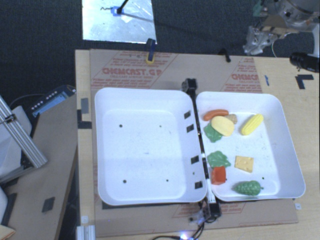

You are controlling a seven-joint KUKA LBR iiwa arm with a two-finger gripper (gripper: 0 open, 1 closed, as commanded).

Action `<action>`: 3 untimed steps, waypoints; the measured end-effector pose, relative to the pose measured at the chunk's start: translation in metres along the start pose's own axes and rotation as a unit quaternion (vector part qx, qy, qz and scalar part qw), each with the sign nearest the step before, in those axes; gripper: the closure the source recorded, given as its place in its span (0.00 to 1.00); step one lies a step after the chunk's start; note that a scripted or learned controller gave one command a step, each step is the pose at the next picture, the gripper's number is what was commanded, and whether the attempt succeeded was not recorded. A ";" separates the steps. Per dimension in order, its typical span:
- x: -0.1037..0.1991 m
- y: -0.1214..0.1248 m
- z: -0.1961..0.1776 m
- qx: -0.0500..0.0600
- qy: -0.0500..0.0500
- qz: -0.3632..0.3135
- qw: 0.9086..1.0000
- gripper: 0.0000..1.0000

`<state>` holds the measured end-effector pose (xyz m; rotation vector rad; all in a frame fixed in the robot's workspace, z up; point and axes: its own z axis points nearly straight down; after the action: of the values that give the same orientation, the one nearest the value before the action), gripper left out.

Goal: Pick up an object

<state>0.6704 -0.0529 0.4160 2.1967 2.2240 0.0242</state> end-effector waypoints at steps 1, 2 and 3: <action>0.006 -0.080 0.075 0.015 0.001 0.006 1.000 1.00; 0.032 -0.003 0.018 0.005 0.000 0.002 1.000 1.00; 0.082 -0.082 0.070 0.015 0.001 0.002 1.000 1.00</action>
<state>0.5892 0.0285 0.3443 2.2170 2.2355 -0.0056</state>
